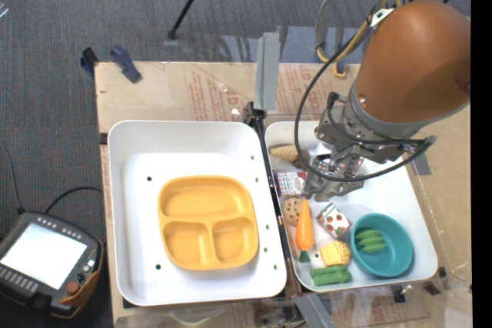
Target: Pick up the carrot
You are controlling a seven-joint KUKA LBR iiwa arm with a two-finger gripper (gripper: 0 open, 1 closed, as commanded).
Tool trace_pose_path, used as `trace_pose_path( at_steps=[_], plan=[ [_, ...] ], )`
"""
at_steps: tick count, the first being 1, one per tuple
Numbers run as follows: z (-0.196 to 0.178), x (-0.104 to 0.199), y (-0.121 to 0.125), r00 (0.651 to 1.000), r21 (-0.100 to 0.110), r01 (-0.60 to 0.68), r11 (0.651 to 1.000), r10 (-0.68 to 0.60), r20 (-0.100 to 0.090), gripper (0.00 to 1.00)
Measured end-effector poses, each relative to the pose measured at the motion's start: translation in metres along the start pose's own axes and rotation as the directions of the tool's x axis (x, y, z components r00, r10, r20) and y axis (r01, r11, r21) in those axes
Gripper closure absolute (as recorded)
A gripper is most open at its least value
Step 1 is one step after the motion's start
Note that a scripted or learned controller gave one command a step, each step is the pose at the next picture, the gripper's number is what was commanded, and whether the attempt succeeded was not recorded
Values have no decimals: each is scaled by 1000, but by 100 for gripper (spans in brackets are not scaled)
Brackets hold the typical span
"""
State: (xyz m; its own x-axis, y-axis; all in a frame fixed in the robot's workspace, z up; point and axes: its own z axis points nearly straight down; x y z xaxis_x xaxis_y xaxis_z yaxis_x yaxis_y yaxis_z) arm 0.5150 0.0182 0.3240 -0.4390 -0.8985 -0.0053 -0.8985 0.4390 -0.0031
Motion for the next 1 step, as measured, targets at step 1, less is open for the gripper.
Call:
trace_pose_path(
  at_steps=[1],
  plan=[
    [133, 10, 43, 991, -19, 133, 991, -134, -7, 100]
  ],
)
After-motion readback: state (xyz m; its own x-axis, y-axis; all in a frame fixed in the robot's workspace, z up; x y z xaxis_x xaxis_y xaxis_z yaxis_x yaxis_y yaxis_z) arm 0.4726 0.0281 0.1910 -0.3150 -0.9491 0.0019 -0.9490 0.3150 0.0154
